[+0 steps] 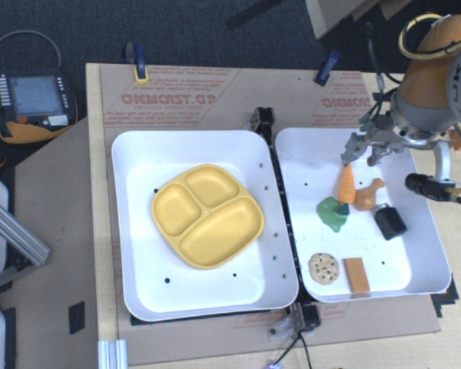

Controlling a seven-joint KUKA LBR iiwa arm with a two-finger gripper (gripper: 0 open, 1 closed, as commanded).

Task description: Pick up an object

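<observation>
Camera view: I see the arm (434,68) reaching in from the right, its end effector (366,151) released, fingers spread above the carrot (346,184) in the right bin (422,279). I count five toys there, clustered mid-bin, margins bare. The left bin (131,229) holds one yellow divided plate (207,215).

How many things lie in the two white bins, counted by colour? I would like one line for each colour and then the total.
Yellow: 1, the divided plate in the left bin.
Orange: 2, the carrot and the drumstick-like piece.
Green: 1, the leafy piece.
Black: 1, the block.
Tan or brown: 2, the cookie and the flat bar.
Total: 7, six of them in the right bin.
</observation>
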